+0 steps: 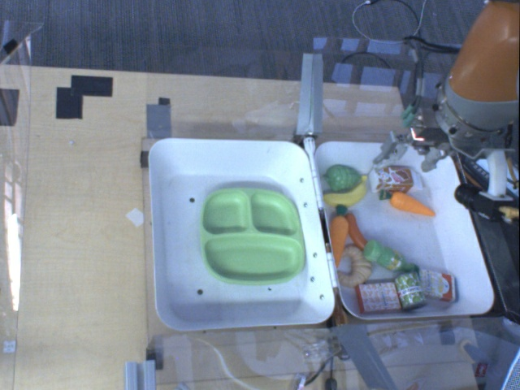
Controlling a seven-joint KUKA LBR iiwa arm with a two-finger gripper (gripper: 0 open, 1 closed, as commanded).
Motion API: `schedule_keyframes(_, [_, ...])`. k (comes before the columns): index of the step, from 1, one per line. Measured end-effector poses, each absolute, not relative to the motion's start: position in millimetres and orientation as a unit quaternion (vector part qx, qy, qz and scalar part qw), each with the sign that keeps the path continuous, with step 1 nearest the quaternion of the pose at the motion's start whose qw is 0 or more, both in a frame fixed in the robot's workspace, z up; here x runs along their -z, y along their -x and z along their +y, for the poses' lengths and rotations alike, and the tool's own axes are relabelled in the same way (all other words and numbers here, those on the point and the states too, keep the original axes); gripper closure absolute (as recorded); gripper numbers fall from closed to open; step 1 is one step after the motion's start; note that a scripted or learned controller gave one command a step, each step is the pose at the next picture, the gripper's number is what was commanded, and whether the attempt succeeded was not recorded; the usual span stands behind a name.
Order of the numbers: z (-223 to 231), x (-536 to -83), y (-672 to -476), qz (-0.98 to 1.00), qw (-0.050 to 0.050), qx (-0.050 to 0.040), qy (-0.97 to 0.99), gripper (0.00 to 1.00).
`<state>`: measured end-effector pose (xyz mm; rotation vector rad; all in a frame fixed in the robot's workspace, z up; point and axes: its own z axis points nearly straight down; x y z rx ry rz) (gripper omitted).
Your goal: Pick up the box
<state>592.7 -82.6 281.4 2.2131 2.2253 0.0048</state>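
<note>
So the box [393,179] is in the right-hand bin [465,242], up toward its back edge and roughly in the middle of its width. The end effector [410,154] is hanging right over it, coming in off the grey arm with the big orange band [486,43] from the right. From where I'm standing the fingers [388,151] look spread apart, one on either side, with nothing clamped between them. The box sits just on the near side of the tips, a little toward the left finger, and I honestly can't tell if anything is touching it. It's a small brown-and-white carton lying flat, with its long axis running pretty much left to right across the bin, so the short ends point at the bin's side walls. Maybe it's tipped a hair, hard to call. A banana [346,195] and a lumpy green veggie [342,175] crowd its left end, and an orange carrot [412,205] lies right against its near-right corner, angled down to the right. Further forward in the same bin there's a second carrot [339,236], a green bottle [383,255], a red-and-white packet [376,297] and a green can [410,291]. The left bin [175,177] has a green divided plate [252,236] in it, and both bins sit on the wooden bench [73,218].
</note>
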Motion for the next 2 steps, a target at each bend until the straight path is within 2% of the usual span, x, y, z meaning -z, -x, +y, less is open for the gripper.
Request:
schedule_keyframes(1, [-103.7,-191.9,-529.8,0.580,0.000,-0.0007,-0.815,0.00])
schedule_keyframes(2, [-113.5,-112.8,-497.5,0.500,0.008,-0.0084,-0.866,0.00])
